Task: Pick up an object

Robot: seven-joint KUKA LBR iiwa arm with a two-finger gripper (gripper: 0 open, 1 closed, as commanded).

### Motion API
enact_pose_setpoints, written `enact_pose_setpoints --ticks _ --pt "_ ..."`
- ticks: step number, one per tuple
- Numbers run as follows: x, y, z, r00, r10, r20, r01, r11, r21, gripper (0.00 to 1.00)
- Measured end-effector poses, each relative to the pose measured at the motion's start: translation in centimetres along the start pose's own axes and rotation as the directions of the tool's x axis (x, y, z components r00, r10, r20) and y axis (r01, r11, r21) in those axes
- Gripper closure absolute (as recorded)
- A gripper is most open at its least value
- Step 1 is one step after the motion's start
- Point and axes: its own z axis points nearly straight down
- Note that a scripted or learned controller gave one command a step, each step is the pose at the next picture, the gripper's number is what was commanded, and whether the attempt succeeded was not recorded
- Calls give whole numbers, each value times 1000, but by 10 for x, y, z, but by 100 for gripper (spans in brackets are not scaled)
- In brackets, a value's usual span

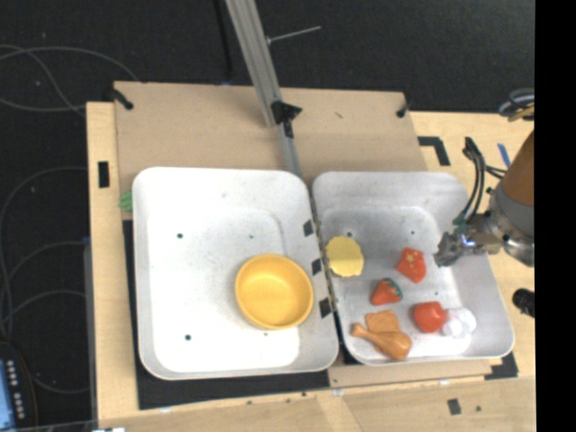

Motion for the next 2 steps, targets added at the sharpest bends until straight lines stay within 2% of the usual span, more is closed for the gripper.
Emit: enact_pose_setpoints --ticks 1,2 --pt "1 4 -44 1000 0 0 0 1000 1 100" --pt "8 2 -104 1000 -1 1 1 1000 -1 100"
